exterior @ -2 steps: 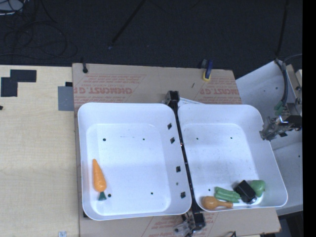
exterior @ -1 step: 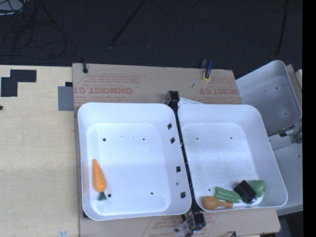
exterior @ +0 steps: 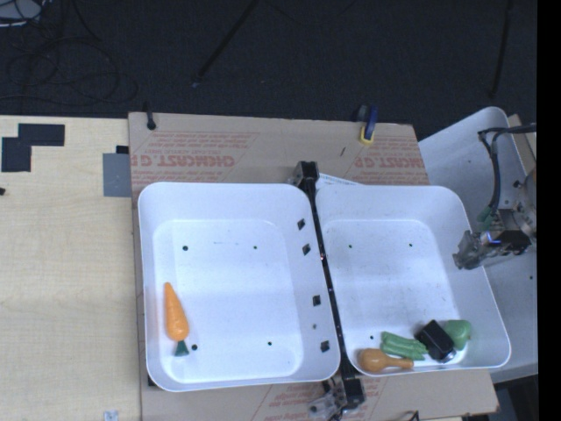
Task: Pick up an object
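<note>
A: Where does the pincer [exterior: 472, 251] sit?

B: At the right edge of the right bin [exterior: 456, 202], just outside its rim, well above the cluster of things in that bin's near corner. Whether it is released or clenched cannot be told; it is small and blurred there, and nothing is seen in its grip.

A: And what could it take?

B: Nearest to it are a black block [exterior: 435, 338], a green piece [exterior: 457, 331], a green pod-shaped toy [exterior: 403, 346] and an orange-tan gourd-shaped toy [exterior: 383, 360], all crowded together and touching or nearly so. The orange carrot [exterior: 175, 314] lies alone in the left bin [exterior: 219, 202], near its left wall, well apart from the arm.

A: How would they handle?

B: They look like light, stiff plastic toys with smooth, probably slippery skins. The carrot seems easiest: across its thick middle, with free space around it. The clustered ones risk nudging each other.

A: The surroundings?

B: The bins rest on printed cardboard [exterior: 263, 152] over a pale wooden surface [exterior: 61, 261]; behind lies dark floor with cables [exterior: 53, 60].
</note>
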Robot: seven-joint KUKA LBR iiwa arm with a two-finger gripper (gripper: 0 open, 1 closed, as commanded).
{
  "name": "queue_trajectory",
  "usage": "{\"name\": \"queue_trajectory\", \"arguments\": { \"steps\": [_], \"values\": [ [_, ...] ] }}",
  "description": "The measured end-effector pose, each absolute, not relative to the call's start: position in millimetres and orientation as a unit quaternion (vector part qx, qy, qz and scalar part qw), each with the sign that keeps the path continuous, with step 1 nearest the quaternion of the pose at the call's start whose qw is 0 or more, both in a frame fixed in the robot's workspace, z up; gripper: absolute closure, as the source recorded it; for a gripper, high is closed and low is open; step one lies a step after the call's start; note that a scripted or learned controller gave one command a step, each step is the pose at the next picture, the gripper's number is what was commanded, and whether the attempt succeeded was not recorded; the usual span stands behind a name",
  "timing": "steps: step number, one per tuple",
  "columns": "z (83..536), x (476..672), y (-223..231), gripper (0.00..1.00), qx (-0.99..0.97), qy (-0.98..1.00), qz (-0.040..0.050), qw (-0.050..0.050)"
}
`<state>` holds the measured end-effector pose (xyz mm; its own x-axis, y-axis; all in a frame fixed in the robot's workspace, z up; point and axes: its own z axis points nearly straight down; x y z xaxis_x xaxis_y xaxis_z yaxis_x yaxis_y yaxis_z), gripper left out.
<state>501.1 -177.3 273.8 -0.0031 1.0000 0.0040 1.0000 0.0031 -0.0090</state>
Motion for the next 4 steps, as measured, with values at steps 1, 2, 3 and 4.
{"name": "queue_trajectory", "arguments": {
  "steps": [1, 2, 3, 4],
  "values": [
    [164, 590.7, -139, 1.0, -0.705, -0.709, 0.0, 0.001],
    [170, 587.3, -142, 0.0, -0.707, -0.707, 0.0006, 0.0],
    [179, 587.1, -143, 1.0, -0.707, -0.707, 0.0011, 0.001],
    [179, 586.9, -143, 0.0, -0.708, -0.706, 0.0012, 0.001]
  ]
}}
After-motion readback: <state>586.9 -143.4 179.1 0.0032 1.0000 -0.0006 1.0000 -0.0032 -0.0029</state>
